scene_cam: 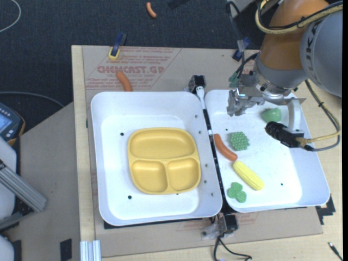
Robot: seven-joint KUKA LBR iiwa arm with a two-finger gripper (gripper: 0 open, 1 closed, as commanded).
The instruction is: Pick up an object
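Glossy yellow plastic tray (163,161)

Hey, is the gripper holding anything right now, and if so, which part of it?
Nothing shows between the fingers of the gripper. It hangs over the back of the right bin, apart from the corn and sausage.

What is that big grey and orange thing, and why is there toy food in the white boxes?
That is a robot arm, seen from one camera looking down from above at a slant. It reaches in from the right. At its end is the tool it uses for grabbing; it hangs over the back of the right white bin. I see nothing held in it. That bin holds toy food: a hot dog sausage, a corn cob, a bumpy green ball, a small green leafy piece and a pale green piece. The left bin holds a yellow divided plate. The robot's job is to pick something up.
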